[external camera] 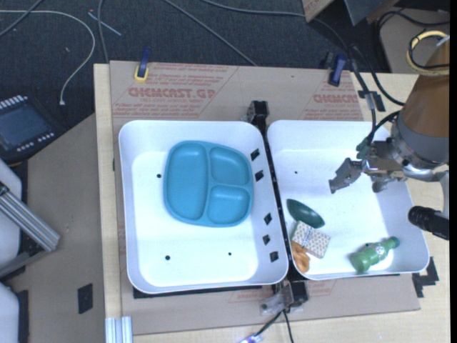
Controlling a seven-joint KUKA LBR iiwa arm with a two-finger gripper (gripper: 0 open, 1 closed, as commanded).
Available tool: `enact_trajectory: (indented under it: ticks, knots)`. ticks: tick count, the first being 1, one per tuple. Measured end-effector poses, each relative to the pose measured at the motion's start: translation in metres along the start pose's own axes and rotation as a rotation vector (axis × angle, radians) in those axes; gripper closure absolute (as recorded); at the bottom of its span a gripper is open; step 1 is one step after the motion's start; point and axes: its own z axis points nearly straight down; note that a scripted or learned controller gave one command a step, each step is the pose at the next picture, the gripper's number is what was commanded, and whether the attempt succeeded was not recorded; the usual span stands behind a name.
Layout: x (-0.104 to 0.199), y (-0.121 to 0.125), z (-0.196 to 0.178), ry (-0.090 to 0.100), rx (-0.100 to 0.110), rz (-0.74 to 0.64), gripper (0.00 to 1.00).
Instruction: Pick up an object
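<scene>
My gripper (pixel 360 181) hangs over the middle of the right bin (pixel 314 145), its two dark fingers spread open with nothing between them. Below it and to the left lies a dark green oval piece (pixel 305 212). A checkered packet (pixel 313 241) rests near the bin's front left corner, with a small orange item (pixel 300 258) beside it. A green bottle (pixel 371 254) lies on its side at the front right. A blue divided plate (pixel 208 184) sits in the left bin (pixel 143 241).
A black divider with clips (pixel 265 191) runs between the two bins. The arm's grey wrist and orange band (pixel 428 120) stand over the right bin's right edge. Cables trail across the floor behind the bench.
</scene>
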Motion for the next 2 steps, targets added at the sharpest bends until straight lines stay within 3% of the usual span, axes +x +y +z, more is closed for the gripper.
enact_trajectory:
  ticks: [1,2]
  knots:
    - [0.000,0.002,-0.005,-0.001,-0.012,-0.003,0.00]
    - [0.006,0.004,0.056,0.000,-0.006,-0.003,0.00]
